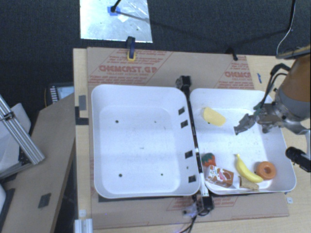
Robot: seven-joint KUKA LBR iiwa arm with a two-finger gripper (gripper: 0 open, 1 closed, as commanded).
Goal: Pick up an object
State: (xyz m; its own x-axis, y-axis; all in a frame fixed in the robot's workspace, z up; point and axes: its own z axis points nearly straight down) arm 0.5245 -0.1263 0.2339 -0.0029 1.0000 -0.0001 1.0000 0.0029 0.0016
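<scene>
A dark carpeted floor (218, 13) is seen around the desk (160, 64), whose top is covered by brown printed cardboard. A shiny metal sheet (115, 13) is laid on the floor beyond it. At the left edge, an aluminium frame rail (19, 132) is set aslant.

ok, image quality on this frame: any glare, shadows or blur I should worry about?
Camera view: even, soft lighting; the right bin and left bin are bright but keep their detail. Glare sits on the foil sheet up top. The gripper looks slightly soft; the banana and yellow piece read clearly, with faint shadows.
</scene>
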